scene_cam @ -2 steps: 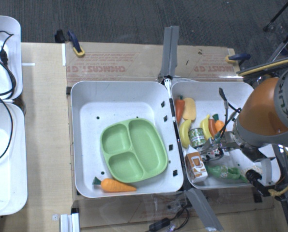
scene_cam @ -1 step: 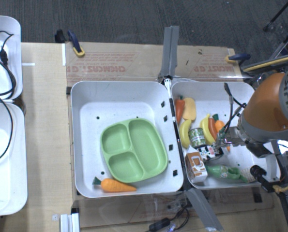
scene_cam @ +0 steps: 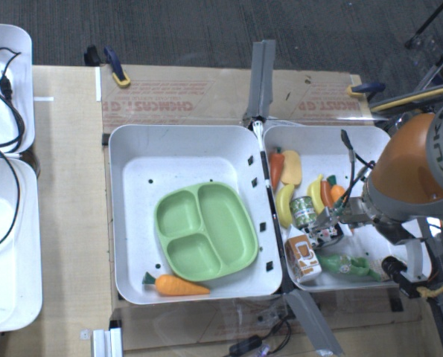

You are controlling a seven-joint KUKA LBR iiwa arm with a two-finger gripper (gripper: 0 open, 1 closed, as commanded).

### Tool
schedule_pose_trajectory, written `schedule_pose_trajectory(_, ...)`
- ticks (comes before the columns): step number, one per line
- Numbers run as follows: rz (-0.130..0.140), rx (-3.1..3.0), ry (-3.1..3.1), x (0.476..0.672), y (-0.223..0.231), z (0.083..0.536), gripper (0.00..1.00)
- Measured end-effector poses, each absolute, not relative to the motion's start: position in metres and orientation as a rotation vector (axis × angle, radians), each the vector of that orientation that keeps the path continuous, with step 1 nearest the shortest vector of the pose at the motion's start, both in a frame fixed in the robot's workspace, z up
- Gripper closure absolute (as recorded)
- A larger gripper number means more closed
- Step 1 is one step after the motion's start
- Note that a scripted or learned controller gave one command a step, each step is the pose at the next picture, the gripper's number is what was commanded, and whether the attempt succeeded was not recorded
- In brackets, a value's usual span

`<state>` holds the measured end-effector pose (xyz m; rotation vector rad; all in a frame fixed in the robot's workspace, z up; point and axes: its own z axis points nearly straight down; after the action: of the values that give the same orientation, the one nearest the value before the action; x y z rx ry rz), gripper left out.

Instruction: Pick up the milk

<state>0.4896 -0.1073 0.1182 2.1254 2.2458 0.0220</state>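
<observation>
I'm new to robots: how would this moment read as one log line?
task: pick milk | gripper: over right bin | milk: lying in bin, unheld | left bin: plate, carrot

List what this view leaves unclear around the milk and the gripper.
- Gripper: its fingers are lost in clutter, too small to read.
- Milk carton: its print is too small to read.
- Right bin: the arm covers its right part.
- Green item beside the carton: too blurred to identify.
</observation>
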Motion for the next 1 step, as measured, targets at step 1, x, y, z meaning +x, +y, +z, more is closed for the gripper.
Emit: schedule_pose_trajectory(1, -0.005, 2.223, 2.222, 0.4805, -0.0698, 0.1907, 0.00)
